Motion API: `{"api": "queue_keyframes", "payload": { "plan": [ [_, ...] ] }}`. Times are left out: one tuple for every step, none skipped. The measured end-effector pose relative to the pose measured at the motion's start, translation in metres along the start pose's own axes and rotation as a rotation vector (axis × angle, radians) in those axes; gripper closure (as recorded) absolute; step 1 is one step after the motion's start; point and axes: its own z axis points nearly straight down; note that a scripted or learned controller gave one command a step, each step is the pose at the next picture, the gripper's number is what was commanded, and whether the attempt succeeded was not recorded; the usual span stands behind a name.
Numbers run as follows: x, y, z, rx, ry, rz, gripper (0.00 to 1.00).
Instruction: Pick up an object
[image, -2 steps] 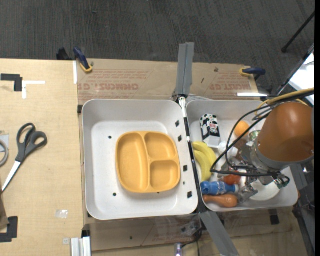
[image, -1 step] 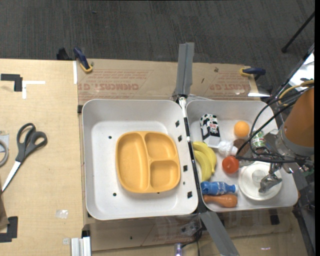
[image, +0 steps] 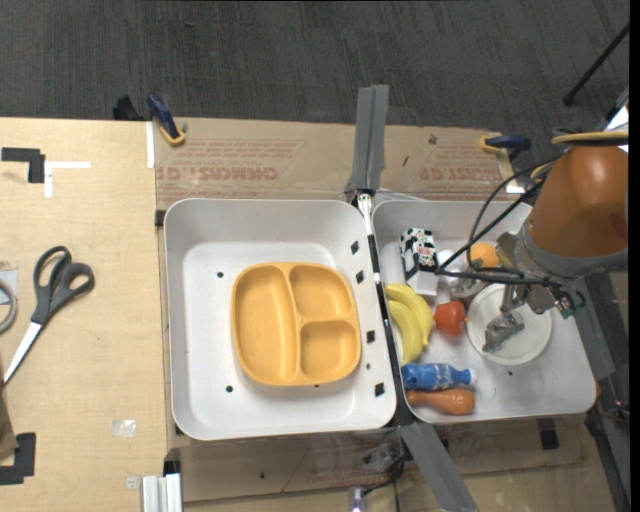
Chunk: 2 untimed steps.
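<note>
Arm w/ orange band reaches into the right bin (image: 575, 395); gripper (image: 503, 327) hangs over a white bowl (image: 525, 343), can't tell how it's set. Left of the bowl: red tomato (image: 450, 317), bananas (image: 411, 315), blue bottle (image: 434, 377), orange carrot-like piece (image: 443, 401) just below it, b&w cow toy (image: 418, 247) near the back. Left bin (image: 190, 330) holds a yellow divided plate (image: 296, 324). Scissors (image: 46, 295) lie on the worktop (image: 80, 400), well to the left.

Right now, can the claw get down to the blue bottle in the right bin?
Probably yes. The claw hangs over the white bowl, and the blue bottle lies uncovered nearby, though the carrot touches its near side.
</note>
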Motion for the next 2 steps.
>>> {"api": "queue_keyframes", "payload": {
  "plan": [
    [-0.063,0.026,0.002,-0.001,0.0,-0.028,0.0],
    [0.052,0.037,0.002,-0.002,0.004,-0.102,0.0]
  ]
}}
